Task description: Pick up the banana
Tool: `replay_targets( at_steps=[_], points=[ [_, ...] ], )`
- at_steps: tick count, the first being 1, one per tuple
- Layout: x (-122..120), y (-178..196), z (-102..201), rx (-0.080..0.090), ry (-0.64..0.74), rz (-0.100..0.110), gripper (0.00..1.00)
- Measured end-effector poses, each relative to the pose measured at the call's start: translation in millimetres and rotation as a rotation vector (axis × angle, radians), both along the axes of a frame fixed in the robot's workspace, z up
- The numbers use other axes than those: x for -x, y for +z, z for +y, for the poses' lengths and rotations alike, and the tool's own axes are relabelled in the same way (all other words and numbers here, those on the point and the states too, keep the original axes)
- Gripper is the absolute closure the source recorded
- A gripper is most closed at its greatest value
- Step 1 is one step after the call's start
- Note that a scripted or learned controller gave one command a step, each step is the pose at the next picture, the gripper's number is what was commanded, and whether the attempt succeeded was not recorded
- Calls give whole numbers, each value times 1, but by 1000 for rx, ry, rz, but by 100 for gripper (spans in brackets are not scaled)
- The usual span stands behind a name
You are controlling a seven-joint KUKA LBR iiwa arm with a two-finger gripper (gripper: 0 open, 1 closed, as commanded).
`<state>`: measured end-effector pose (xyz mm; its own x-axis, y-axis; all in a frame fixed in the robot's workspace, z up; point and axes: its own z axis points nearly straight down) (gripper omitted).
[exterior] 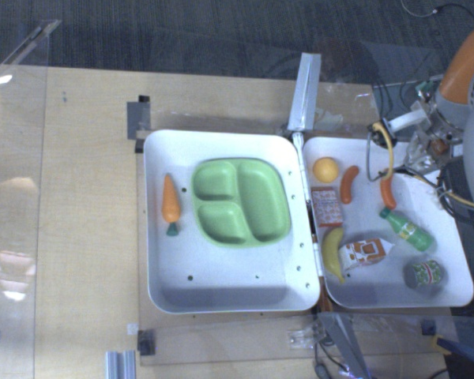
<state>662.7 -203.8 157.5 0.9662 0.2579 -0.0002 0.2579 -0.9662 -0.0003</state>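
Banana (332, 252): is lying in the right bin (450, 294), near-left corner, just beside the dividing wall, long axis running far to near.
Neighbours: a small carton (366, 252) is touching or nearly touching its right side; a red packet (327, 206) is sitting just beyond its far end.
Handling: it is judged light, fairly firm and smooth-skinned, with a curve that may let it roll.
Hold: the middle is best being taken across the narrow width, where the wall and carton are leaving little room.
Gripper (426, 136): is being held at the far right above the bin, well apart from the banana.
Fingers: whether they are being held open or closed cannot be told; nothing is seen in them.
Left bin (221, 294): is carrying a green tray (241, 200) and a carrot (170, 202).
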Motion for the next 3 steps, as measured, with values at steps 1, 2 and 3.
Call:
replay_targets(
  at_steps=[1, 2, 3],
  points=[
    [1, -12, 0, -1, -51, 0, 100],
    [-1, -3, 2, -2, -43, 0, 100],
    [-2, -19, 0, 0, -50, 0, 100]
  ],
)
